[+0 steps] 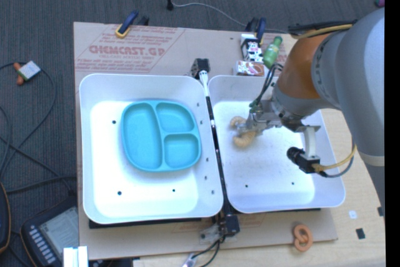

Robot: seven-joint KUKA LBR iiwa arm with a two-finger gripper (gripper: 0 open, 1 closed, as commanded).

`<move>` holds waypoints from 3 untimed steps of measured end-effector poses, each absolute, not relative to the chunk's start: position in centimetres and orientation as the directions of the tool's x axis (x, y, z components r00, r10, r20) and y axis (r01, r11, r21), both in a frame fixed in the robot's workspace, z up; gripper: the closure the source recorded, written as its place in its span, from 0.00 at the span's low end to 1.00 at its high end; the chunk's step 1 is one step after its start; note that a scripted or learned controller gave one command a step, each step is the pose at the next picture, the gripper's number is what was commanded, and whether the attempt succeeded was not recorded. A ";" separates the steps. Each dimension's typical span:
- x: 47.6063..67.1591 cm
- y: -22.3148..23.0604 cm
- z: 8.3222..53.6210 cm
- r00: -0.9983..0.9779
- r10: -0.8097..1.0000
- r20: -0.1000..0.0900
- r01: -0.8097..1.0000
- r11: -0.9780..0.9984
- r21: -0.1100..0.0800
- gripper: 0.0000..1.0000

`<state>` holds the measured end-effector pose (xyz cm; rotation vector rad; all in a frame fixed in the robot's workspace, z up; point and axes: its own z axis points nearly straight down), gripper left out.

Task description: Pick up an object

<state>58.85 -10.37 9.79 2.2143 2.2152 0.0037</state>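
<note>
The grey KUKA arm (350,72), the biggest thing in the scene, reached in over the right-hand white bin (275,194), its orange band (300,65) bent above the wrist. The left-hand white bin (106,197) sat well away from the fingers, across the shared rims, and carried a blue three-compartment plate (160,134). Low in the right-hand bin the gripper (253,126) hung over a small tan lumpy object (244,136), which looked like a bit of bread or ginger root; part of it lay just under and beside the fingertips, apparently touching them, and the rest stuck out toward the bins' divide. Whether the fingers stood spread or pinched could not be told, since the wrist hid them. The step looked like the grasp itself; next would come a firm close and a straight lift to prove the hold.
</note>
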 end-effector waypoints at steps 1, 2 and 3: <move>63.6 -2.6 18.5 -0.003 1.000 0.000 1.000 0.003 0.002 1.00; 63.5 -2.7 19.4 -0.002 1.000 -0.004 1.000 0.002 0.000 1.00; 59.6 7.2 25.3 -0.002 1.000 0.000 1.000 0.002 0.001 1.00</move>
